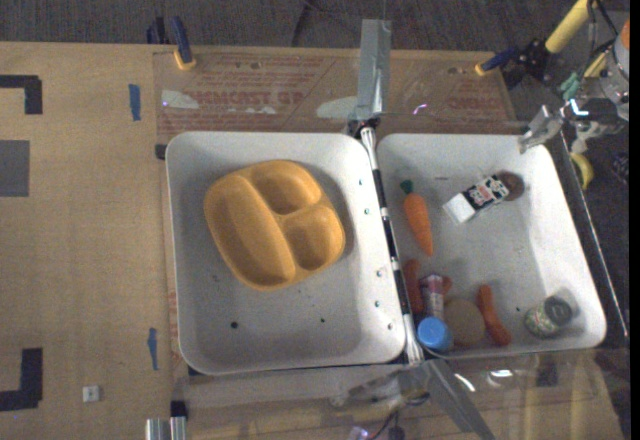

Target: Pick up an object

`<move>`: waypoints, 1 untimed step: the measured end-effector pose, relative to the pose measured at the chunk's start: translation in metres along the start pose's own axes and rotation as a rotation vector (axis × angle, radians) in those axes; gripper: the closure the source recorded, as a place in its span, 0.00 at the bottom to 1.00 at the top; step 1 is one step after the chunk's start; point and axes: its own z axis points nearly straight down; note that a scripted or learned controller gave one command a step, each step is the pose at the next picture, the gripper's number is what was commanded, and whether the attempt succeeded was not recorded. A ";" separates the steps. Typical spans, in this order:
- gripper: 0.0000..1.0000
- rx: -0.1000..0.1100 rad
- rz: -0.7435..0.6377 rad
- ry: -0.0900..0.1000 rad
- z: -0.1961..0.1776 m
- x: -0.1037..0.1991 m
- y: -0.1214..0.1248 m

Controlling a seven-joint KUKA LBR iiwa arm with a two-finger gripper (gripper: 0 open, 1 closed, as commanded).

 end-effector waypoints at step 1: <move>0.00 -0.018 -0.005 0.002 0.117 0.004 -0.008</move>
